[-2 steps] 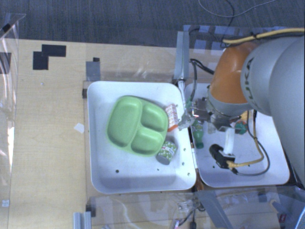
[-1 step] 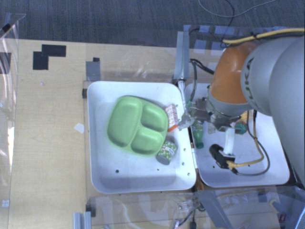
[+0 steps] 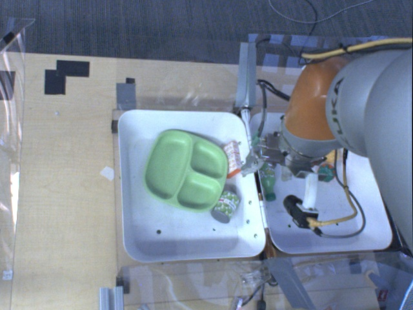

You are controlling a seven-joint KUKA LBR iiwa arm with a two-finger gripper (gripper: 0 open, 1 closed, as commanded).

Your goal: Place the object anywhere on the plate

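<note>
Pale wood surface (image 3: 64, 173), set against grey carpet (image 3: 129, 11), carries two shallow white bins side by side.

1. Task object. I identify it as a small white-and-red item with an orange end (image 3: 233, 155). It lies in the left bin (image 3: 139, 237), close to that bin's right wall and just beside the upper-right rim of the plate (image 3: 184, 170). I cannot tell whether it touches the rim. It is not on the plate.

2. Tool. The tool (image 3: 253, 162) sits over the wall between the bins, right next to the item's right side. From this angle I cannot tell whether the tool is spread or pressed together, nor whether it grips the item.

3. Plate. It is light green with three compartments and lies flat in the middle of the left bin.

4. Nearby things. A small green-and-white patterned can (image 3: 226, 205) rests tilted against the plate's lower-right rim. A green bottle (image 3: 268, 185) is in the right bin (image 3: 374, 231), next to the shared wall. A teal thing (image 3: 325, 172) shows partly under the wrist.

5. Arm. The grey arm (image 3: 361, 102) with its orange band reaches in over the right bin.

6. Surface marks. Black tape patches (image 3: 64, 76) sit at the far left.
</note>
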